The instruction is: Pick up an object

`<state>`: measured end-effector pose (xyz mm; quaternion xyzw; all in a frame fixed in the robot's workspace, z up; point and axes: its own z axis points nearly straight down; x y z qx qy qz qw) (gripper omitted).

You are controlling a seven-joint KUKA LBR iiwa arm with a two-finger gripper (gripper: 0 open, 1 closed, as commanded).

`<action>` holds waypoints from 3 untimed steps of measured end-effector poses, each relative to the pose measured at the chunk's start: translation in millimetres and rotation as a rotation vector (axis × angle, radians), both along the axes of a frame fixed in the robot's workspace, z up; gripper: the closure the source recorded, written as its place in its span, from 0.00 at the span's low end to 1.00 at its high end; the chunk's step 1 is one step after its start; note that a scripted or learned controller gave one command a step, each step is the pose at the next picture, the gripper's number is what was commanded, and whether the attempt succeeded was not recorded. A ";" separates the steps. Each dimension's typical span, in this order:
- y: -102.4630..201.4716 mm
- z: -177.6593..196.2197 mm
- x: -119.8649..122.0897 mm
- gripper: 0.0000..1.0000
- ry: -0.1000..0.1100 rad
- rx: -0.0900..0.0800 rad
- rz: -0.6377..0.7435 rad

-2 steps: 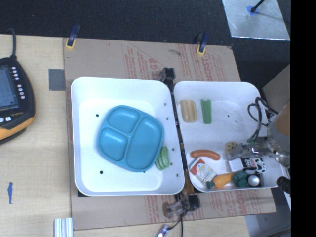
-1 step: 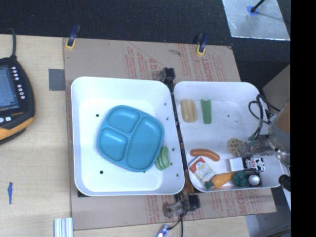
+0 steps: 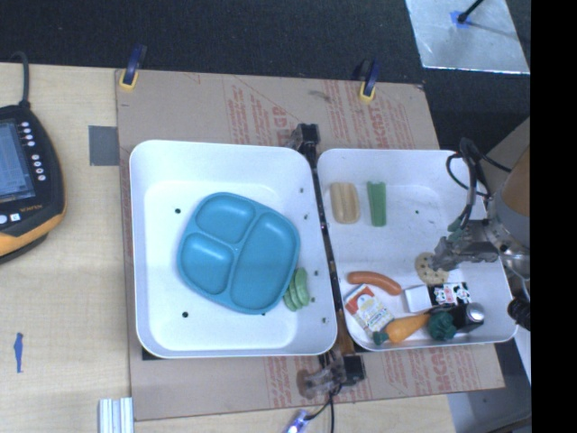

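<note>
My gripper (image 3: pixel 462 249) hangs over the right side of the right bin (image 3: pixel 406 174), reaching in from the right edge. Just to its lower left lies a round speckled cookie (image 3: pixel 425 264). Below it are a black-and-white patterned carton (image 3: pixel 451 294) and a small white block (image 3: pixel 418 298). An orange-red sausage (image 3: pixel 374 281), a red-and-white packet (image 3: pixel 368 312), a carrot (image 3: pixel 404 327) and a dark green piece (image 3: pixel 442 326) lie along the bin's front. At the back sit a tan bread piece (image 3: pixel 344 202) and a green bar (image 3: pixel 376 203).
The left bin (image 3: pixel 158 174) holds a blue divided plate (image 3: pixel 239 252) and a small green ridged item (image 3: pixel 297 290) at its right wall. A black-and-orange pendant (image 3: pixel 22 179) lies on the bench at the far left. Clamps hold the cardboard underlay.
</note>
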<state>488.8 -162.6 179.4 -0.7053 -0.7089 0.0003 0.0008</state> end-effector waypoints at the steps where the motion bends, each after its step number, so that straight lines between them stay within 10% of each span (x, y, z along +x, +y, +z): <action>1: 54.1 24.3 63.1 1.00 0.000 0.001 -0.001; 2: 53.5 24.1 62.8 0.00 0.001 0.000 -0.001; 3: 61.9 -88.6 39.1 0.00 0.004 -0.001 0.000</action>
